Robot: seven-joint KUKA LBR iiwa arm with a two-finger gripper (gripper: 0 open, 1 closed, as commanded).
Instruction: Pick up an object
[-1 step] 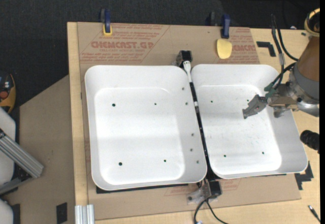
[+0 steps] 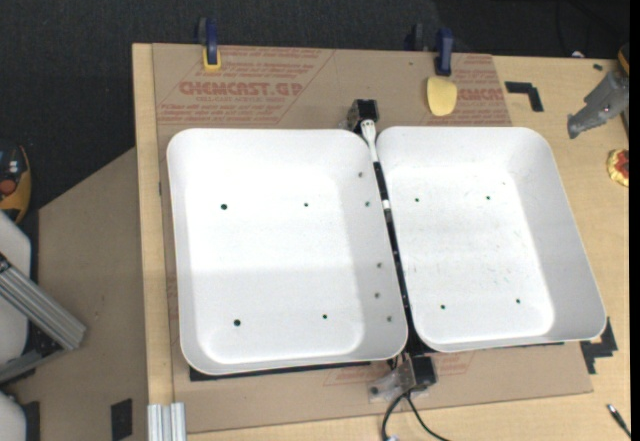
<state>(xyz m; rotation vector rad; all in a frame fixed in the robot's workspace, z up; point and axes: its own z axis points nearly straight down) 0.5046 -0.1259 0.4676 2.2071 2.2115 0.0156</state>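
The candidate object for pickup is a small pale yellow item (image 2: 441, 95) lying on the brown cardboard sheet (image 2: 260, 84) just behind the rear rim of the right bin (image 2: 572, 259), directly below a blue clamp (image 2: 443, 49) (the item's exact shape is too small to make out). It is not touching the pincer. The pincer (image 2: 598, 109) sits at the right edge of the view, over the counter (image 2: 600, 384) beyond the right bin's rear corner and well apart from the yellow item; whether it is spread or pressed together cannot be told at this angle, and nothing is seen in its grasp. The right bin and the left bin (image 2: 185, 259) stand side by side with their inner rims touching, each showing a white floor with four small dark dots. A black clip (image 2: 362, 113) sits at the rear end of the seam between them, and a second fitting with a black cable (image 2: 412, 399) sits at the front end. A second blue clamp (image 2: 208, 41) grips the rear edge of the cardboard sheet on the left. A small orange-and-yellow item (image 2: 620, 165) lies on the counter at the right edge, in front of the pincer.
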